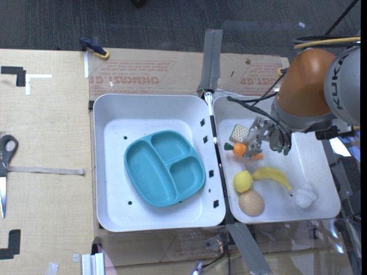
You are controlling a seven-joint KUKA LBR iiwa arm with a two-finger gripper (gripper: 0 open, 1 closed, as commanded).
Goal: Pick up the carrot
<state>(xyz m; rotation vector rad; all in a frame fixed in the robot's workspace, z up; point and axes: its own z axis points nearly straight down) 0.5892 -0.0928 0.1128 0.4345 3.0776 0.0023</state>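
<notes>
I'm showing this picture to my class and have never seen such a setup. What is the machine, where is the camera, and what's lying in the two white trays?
One camera looks down at a slant on a bench. The grey and orange shape on the right is a robot arm; its gripper hangs low over the right tray, just above a small orange carrot, the thing it should pick up. Whether it grips the carrot cannot be told. That tray also holds a lemon, a banana, a brown egg-shaped thing and a small white object. The left tray holds a blue divided plate. Scissors lie at the far left.
</notes>
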